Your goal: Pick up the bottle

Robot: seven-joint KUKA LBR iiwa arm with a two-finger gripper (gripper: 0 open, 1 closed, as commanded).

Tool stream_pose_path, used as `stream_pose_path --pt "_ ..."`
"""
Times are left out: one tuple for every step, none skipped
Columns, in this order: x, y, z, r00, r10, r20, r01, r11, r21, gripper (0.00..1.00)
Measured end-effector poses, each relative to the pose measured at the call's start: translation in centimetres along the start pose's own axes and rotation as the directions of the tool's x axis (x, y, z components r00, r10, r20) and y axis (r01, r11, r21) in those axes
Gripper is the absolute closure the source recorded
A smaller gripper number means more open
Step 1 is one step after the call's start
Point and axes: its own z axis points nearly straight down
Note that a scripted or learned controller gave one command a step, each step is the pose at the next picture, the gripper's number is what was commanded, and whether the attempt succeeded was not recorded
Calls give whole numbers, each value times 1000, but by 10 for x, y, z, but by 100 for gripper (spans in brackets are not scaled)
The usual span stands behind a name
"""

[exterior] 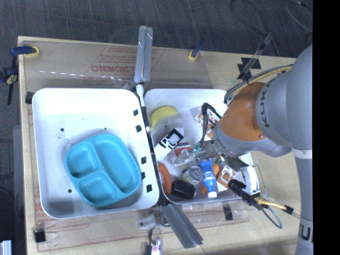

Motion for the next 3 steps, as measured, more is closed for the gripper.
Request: stream_pose_path --pt "0 1 -10 1000 -6 1 6 1000 0 100" --pt "-29 1 5 947 -321 -1 321 947 -7 100" --pt "11 38 -96 948 -318 -2 318 948 -1 100"
